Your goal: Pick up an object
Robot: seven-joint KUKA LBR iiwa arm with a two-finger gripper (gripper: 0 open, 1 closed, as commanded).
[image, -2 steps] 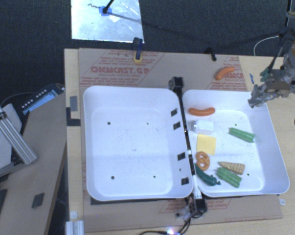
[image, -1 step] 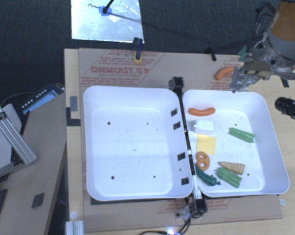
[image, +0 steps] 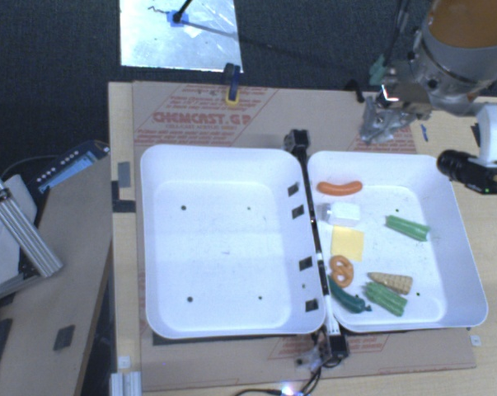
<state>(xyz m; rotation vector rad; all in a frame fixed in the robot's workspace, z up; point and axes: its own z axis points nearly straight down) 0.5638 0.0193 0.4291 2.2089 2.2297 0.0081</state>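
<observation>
The bench (image: 83,246) carries two white bins. The left bin (image: 219,238) has nothing to grasp; the right bin (image: 458,246) holds all the small items, so the pick must be there. The gripper (image: 386,122) hangs above the far edge of that bin, away from the sausage (image: 339,188); I cannot tell how the jaws stand

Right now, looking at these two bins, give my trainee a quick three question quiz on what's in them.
1. True or false: the sausage lies in the left bin.
2. Which item sits nearest the hinge between the bins: a) pretzel b) green bean c) cone?
3. Fill in: the hand hovers beyond the ___ edge of the right bin.

Key: 1 false; 2 a; 3 far.
</observation>
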